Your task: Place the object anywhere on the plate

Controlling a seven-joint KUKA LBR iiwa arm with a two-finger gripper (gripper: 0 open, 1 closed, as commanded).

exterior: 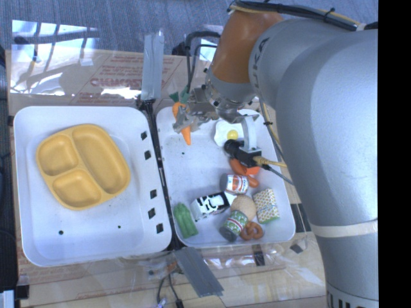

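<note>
A yellow plate (80, 165) with three compartments lies in the left bin (38, 242), with nothing on it. My gripper (183, 118) is over the far left corner of the right bin (168, 178). It is shut on a small orange carrot (186, 135) with a green top. The carrot's orange ends stick out above and below the fingers. I cannot tell whether the carrot touches the bin floor.
The right bin holds several toys: a fried egg (228, 133), a small can (236, 183), a black-and-white cow (210, 204), a green pickle (185, 221), a pretzel (252, 231) and a patterned cylinder (266, 205). The arm's big grey body covers the bench's right side.
</note>
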